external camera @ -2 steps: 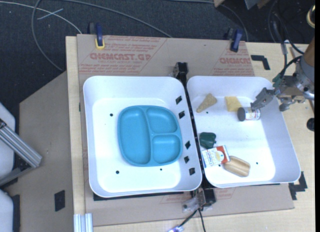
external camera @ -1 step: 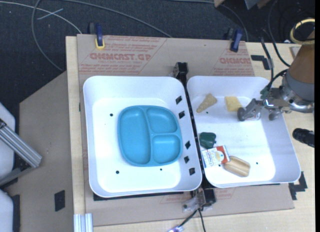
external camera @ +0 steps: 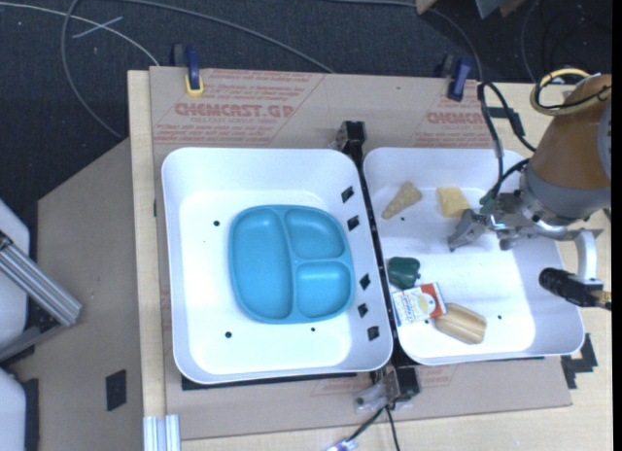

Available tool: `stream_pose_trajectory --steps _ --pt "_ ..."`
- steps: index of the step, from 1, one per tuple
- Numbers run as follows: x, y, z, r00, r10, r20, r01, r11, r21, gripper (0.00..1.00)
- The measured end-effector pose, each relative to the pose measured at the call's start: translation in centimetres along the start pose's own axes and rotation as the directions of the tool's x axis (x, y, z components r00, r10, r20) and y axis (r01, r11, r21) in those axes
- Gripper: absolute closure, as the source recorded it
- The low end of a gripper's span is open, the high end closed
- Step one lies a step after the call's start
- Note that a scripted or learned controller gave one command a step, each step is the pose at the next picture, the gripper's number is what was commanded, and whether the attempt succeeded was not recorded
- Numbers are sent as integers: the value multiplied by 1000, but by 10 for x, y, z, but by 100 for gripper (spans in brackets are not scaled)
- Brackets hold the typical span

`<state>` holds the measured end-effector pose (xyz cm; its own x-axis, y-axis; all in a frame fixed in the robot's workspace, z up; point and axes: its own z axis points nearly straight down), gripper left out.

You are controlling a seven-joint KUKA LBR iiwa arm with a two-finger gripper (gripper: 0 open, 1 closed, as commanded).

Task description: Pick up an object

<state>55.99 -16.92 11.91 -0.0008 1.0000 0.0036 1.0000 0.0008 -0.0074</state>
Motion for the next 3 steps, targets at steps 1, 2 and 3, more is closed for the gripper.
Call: stream_pose_trajectory --steps 1,2,3 --pt "1 0 36 1000 1 1 -1 1000 -3 0" --pt "0 1 23 1000 1 2 -1 1000 -7 100" --pt "0 -1 -21 1000 0 5 0 1000 -12 100"
